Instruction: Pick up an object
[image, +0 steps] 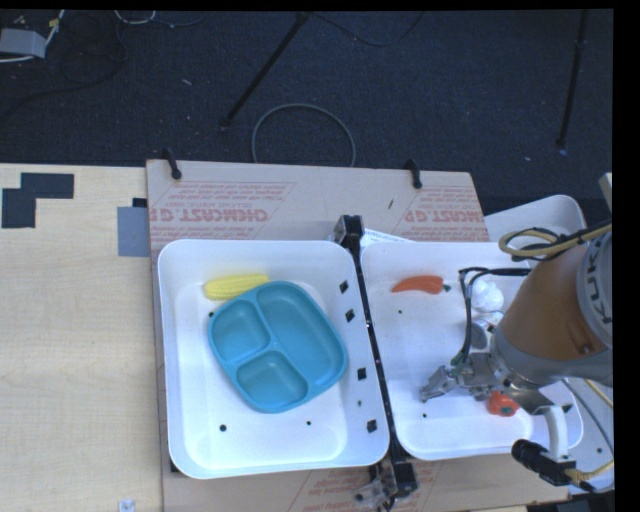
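My gripper (440, 384) sits low over the floor of the right bin (420, 440), near its front half, on the grey arm with the orange band (550, 310) that comes in from the right. Nothing shows in its grasp. A small red-orange object (500, 404) lies just right of it, partly under the wrist. An orange pepper-like piece (417, 285) lies at the back of the same bin, well apart from the gripper. A white lumpy object (487, 295) rests near the back right, beside the arm's cables.
The left bin (185, 420) holds a blue divided plate (275, 345) and a yellow corn-like object (235, 286) behind it. A black divider (365, 340) runs between the bins. Bare white floor lies left of the gripper in the right bin.
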